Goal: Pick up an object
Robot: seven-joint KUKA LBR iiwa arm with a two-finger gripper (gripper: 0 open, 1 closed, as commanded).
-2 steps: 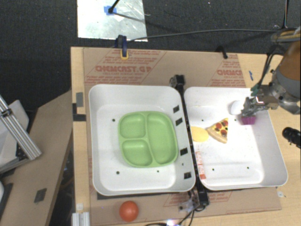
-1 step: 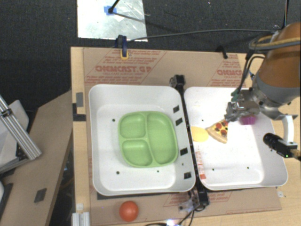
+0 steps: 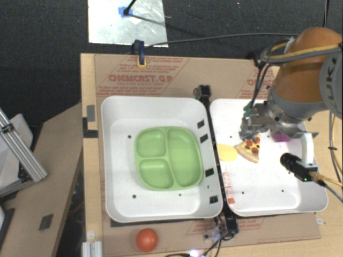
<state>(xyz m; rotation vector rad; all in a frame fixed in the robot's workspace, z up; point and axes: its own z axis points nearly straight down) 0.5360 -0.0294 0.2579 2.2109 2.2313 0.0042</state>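
At the bottom edge of the frame, left of centre, an orange-red ball (image 3: pixel 146 239) sits on the cardboard sheet (image 3: pixel 161 71) outside the bins. Just above it lies the left bin (image 3: pixel 115 143), holding a light green divided tray (image 3: pixel 168 157) (three compartments) near its middle. To the right, touching it along a dark seam, is the right bin (image 3: pixel 268 197). On its floor, in the upper left part, a yellow flat piece (image 3: pixel 227 153) lies beside a toy pizza slice (image 3: pixel 250 150), the two touching or nearly so. A small purple object (image 3: pixel 280 137) shows further right, partly hidden by the arm. A black cylindrical part (image 3: pixel 293 165) juts over the bin's right side. The gripper (image 3: pixel 250 129) hangs directly over the pizza slice's upper end; whether it is spread or closed cannot be told. Higher, the arm's orange band (image 3: pixel 308 58) fills the upper right. At the top left, a shiny foil sheet (image 3: pixel 126 12) lies on dark cloth.
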